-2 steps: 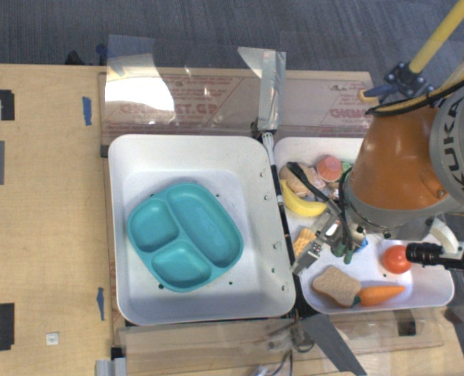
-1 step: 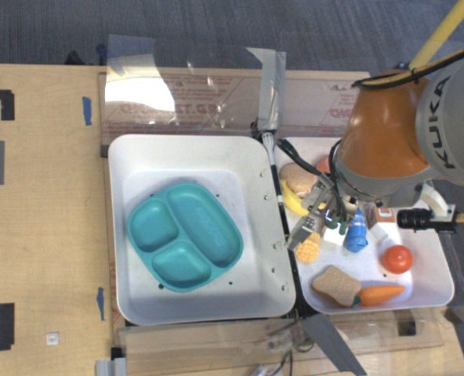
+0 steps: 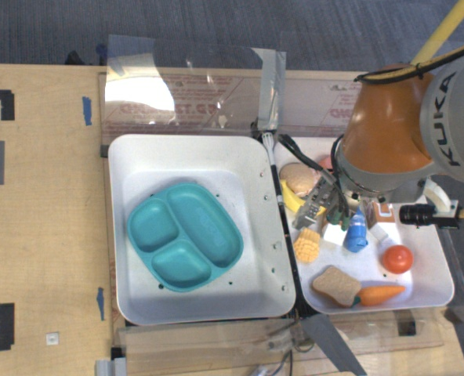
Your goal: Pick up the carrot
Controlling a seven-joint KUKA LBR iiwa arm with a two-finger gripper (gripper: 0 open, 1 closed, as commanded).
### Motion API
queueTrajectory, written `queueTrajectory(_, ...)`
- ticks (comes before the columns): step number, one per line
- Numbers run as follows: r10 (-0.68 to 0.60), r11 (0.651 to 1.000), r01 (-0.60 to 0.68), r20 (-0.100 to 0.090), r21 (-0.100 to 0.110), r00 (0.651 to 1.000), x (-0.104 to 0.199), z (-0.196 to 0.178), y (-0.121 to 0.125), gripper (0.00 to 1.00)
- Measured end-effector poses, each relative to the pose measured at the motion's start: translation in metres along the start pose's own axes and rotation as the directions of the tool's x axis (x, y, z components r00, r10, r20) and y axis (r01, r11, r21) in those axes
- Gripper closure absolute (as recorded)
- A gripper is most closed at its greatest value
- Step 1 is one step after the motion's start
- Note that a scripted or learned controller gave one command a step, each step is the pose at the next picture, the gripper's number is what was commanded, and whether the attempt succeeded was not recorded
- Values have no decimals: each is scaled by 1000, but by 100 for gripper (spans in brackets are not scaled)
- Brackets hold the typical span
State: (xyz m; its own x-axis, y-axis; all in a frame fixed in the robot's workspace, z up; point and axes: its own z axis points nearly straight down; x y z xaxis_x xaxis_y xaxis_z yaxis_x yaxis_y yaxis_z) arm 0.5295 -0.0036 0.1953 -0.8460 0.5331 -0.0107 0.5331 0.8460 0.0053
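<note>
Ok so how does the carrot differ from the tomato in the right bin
The carrot is orange, long and tapered, lying on its side near the bin's front edge. The tomato is red and round, sitting just behind the carrot. The carrot's thick end lies against the bread slice; the tomato touches nothing visibly. Both sit in the right bin.

A light wooden bench (image 3: 36, 233) is carrying two shallow white bins side by side, the left bin (image 3: 138, 151) and the right bin (image 3: 440, 276) touching at their inner rims, with black tape marks (image 3: 1, 104) lining its left side.
</note>
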Motion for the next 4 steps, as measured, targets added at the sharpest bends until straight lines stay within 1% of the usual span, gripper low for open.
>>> queueTrajectory(1, -239, 971, 239, -3, -1, 971, 16, -72, 27, 100)
queueTrajectory(2, 41, 999, -41, -12, 7, 999, -40, 13, 32, 100)
queueTrajectory(3, 153, 988, -153, -5, 1, 988, -1, -39, 64, 100)
queueTrajectory(4, -11, 1000, 11, -13, 5, 1000, 107, -15, 76, 100)
